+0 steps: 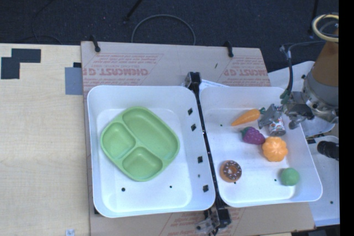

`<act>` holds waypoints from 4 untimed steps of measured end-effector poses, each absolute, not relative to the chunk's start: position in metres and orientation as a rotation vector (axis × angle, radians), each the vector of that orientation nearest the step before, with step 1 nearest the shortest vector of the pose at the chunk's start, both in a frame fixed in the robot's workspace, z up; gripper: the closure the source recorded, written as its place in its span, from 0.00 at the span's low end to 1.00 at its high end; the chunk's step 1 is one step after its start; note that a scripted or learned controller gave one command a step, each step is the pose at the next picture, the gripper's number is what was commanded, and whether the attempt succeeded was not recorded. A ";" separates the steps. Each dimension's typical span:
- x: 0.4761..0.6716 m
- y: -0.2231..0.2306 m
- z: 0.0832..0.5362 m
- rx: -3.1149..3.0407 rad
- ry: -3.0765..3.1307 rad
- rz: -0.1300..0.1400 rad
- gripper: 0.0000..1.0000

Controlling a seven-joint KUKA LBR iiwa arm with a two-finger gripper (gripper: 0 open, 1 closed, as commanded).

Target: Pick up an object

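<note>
- Right shallow white plastic bin [260, 196] holds the pick candidates: orange plastic toy carrot [246, 116] near its far edge, purple toy grape bunch [253, 136] just below it, orange toy pumpkin [275, 149] twd the right edge, green toy ball [289, 176] by the near-right corner, brown frosted toy donut [230, 171] near the divider side.
- Toys lie loose and spaced apart, prob. so each can be grabbed singly.
- Metal two-finger claw [275, 121] sits low over the right bin's far-right part, btwn carrot and pumpkin, just beside the grapes; looks like it's lining up on smth there, target unclear.
- Claw state: can't tell, too small/blurry; nothing visibly held.
- Left white bin [105, 102] carries a light green three-compartment plastic tray [139, 142], centred, not the likely target.
- Grey arm [323, 80] cut off at the frame's right; wrist cluttered w/ cables, hides part of the bin's right edge.
</note>
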State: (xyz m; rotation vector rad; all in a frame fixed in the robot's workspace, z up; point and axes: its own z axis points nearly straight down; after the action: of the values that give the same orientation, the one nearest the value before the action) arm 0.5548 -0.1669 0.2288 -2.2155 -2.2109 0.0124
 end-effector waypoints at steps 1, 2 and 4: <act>0.557 -0.167 0.235 -2.219 -2.219 0.003 0.00; 0.559 -0.175 0.177 -2.217 -2.216 0.007 0.00; 0.564 -0.184 0.086 -2.219 -2.217 0.004 0.00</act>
State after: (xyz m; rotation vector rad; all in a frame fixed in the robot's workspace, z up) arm 0.5644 -0.1836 0.0856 -2.2192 -2.2168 0.0035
